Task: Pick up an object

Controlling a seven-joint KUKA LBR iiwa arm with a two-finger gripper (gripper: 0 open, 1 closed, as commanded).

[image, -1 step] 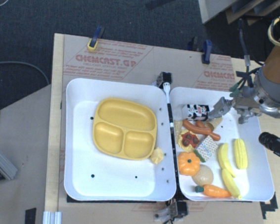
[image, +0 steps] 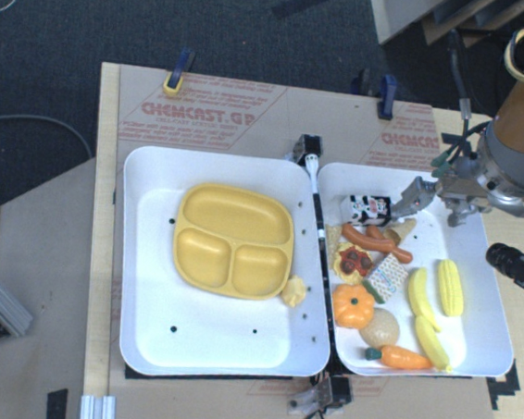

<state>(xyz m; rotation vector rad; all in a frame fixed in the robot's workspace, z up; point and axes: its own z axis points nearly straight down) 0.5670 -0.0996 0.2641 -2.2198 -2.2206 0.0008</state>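
Grey pincer (image: 410, 201) hangs over the right bin (image: 501, 322) beside the hot dog (image: 377, 239); grip state unclear

The bench (image: 254, 110) is topped with a board in brown protective paper printed with red lettering, held at its far edge by a yellow clamp (image: 174, 81) and a blue clamp (image: 386, 96). Directly on it, side by side and touching, sit the left white bin (image: 144, 266) and the right white bin (image: 488, 321).
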